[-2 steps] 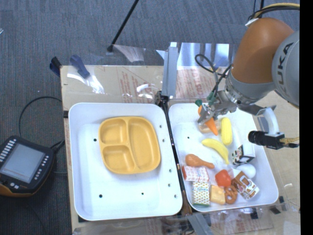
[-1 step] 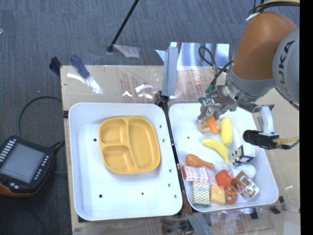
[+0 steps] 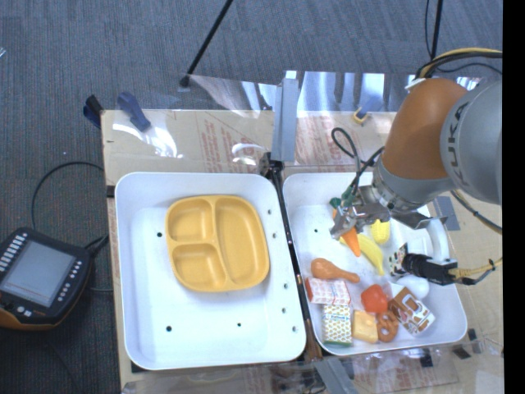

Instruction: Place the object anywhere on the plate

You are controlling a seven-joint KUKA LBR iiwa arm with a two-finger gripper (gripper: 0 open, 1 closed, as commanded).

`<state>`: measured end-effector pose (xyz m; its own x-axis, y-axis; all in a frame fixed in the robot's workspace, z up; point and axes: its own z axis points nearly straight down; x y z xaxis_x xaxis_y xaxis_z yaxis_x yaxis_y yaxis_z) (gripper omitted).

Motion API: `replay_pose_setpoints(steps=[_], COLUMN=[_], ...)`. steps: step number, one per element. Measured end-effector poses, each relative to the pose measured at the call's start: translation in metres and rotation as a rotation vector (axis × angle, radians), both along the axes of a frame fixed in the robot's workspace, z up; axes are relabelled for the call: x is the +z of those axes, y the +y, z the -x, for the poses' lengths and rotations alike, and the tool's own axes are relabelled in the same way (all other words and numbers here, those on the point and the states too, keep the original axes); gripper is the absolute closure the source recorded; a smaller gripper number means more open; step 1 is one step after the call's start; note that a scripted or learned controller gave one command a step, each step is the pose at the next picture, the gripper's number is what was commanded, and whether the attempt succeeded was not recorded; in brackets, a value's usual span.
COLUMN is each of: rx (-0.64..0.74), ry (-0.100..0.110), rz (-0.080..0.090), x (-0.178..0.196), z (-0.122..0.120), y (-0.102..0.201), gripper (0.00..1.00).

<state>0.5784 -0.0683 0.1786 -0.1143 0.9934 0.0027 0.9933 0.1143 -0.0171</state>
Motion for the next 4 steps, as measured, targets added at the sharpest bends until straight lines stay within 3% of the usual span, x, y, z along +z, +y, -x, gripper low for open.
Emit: replay_pose_setpoints(steps=[1, 2, 3, 4], rx=[0.172, -0.019, 0.174, 0.173], ry=[-0.013, -0.008, -0.009, -0.009], rz=[-0.002, 0.001, -0.001, -0.002], x=[0.03, 0.003, 0.005, 0.005], z=[-0.018, -0.042, -0.014, -0.014], y=[0.077, 0.121, 0.085, 0.084], gripper=[1.0, 1.0, 1.0, 0.0])
